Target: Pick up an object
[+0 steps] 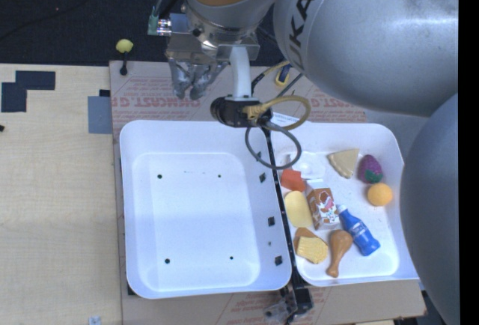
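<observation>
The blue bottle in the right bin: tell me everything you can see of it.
The blue bottle is a small toy, glossy like plastic, with a white cap and a white label band round its middle. It lies flat on the right bin floor, near the front, cap toward the back left. The cap end lies close against the small carton; the drumstick lies along its left side.

One fixed camera looks down aslant on both bins [131, 166].

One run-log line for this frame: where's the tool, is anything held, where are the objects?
tool: above bench behind left bin | held: nothing visible | objects: toy food, blue bottle in right bin | pick: not done
</observation>
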Motion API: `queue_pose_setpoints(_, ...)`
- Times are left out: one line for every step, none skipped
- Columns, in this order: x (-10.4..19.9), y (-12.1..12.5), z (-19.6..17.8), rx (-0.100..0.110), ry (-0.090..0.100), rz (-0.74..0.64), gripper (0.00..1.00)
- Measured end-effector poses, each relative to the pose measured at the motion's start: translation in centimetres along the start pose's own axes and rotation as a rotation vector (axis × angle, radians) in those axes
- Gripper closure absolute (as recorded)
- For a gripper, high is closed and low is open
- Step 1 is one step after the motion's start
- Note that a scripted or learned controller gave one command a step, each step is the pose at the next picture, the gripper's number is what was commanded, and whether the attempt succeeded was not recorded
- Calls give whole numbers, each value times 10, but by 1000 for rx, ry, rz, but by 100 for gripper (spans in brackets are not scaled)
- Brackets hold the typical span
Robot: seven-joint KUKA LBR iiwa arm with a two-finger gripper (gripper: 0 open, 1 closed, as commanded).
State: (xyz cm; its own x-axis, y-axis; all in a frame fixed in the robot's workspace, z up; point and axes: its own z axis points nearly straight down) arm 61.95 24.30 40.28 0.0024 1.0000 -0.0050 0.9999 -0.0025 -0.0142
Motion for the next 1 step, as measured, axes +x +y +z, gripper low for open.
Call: queue_pose_setpoints(0, -31, -144, -25, 10, -5, 100)
